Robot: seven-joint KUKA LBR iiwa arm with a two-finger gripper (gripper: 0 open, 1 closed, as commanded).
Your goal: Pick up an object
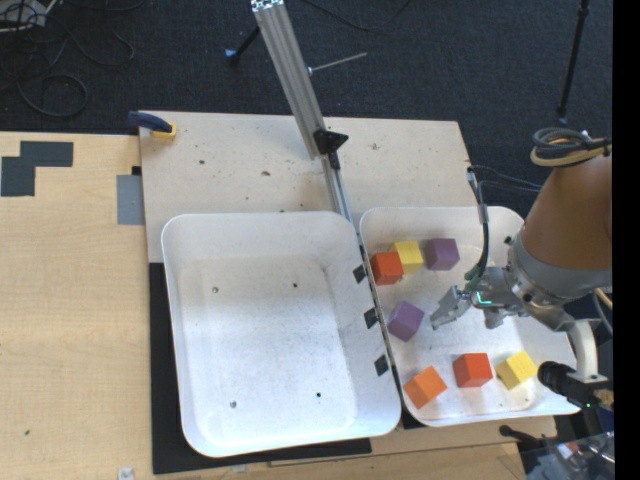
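Seven blocks sit in the right bin (372, 230), and I'm reading the lower purple cube (406, 320) as the likely target since it's nearest the gripper (452, 308). That cube lies near the bin's left wall, about mid-height along it, tilted so its corners point roughly along the bin edges rather than square to them. From the gripper it lies just left and slightly toward the near edge, close but apart. It's a cube, so no real long axis; grip direction only matters for squaring onto faces instead of corners. Jaw state: I can't tell from this angle, the fingertips are a small dark cluster against the white floor, and nothing visible sits between them. The rest: red-orange cube (387, 266), yellow cube (408, 256) and second purple cube (441, 253) run in a row toward the far edge, the first two touching. Orange cube (427, 385), red cube (472, 369) and another yellow cube (517, 369) line the near edge. My call: short move left plus a wrist rotation before descending; a corner contact could just shove the cube into the wall.
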